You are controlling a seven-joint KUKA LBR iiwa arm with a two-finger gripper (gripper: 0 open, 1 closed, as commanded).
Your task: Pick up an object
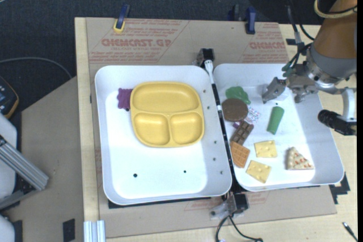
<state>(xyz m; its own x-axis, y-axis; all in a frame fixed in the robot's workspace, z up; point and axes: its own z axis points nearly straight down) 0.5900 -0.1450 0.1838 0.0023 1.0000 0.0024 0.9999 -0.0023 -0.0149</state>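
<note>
My gripper (285,92) hangs over the back of the right bin (323,144), its two fingers spread apart with nothing between them. Just below it lies a green cylinder (275,119). To the left are a green leafy piece (237,93), a round brown cookie (234,109) and a chocolate bar (242,132). A waffle (240,153), two cheese pieces (265,149) (258,170) and a pizza slice (297,159) lie toward the front.
The left bin (159,178) holds a yellow divided plate (167,113) with a purple item (123,98) at its left edge. A black clip (206,57) sits where the bins meet at the back. The arm's orange band (337,37) rises at the right.
</note>
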